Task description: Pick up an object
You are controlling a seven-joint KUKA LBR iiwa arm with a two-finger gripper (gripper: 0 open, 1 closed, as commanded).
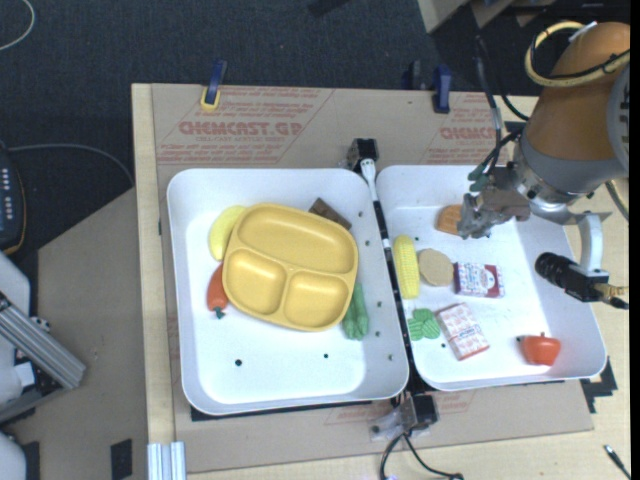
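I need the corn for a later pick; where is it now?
The corn lies in the right bin, along its left wall, just left of the round tan cookie and above the green toy.

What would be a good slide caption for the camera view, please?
Gripper poised beside an orange item in the right bin; yellow divided tray fills the left bin.

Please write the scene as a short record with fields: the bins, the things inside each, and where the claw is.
left bin: yellow plastic divided tray, tilted, lying over a yellow piece, an orange-red piece, a green piece
right bin: yellow toy corn cob, tan round disc, two small red-and-white packets, green toy, red toy tomato, orange piece
claw: over right bin's far part, beside the orange piece
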